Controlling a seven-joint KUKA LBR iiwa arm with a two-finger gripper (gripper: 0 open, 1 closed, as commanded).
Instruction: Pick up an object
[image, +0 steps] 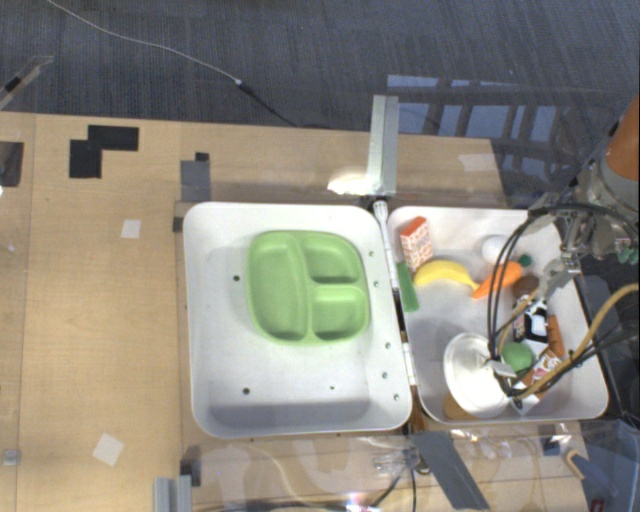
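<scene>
Two white bins are sitting side by side on the bench: the left bin (215, 400) and the right bin (590, 400). The left bin is holding one green tray (305, 285). The right bin is holding one carton (415, 240), one banana (445, 274), one carrot (497, 279), one white bowl (470, 372) and one green ball (517, 354). Further small items there are lying tangled under cables and cannot be counted.
</scene>
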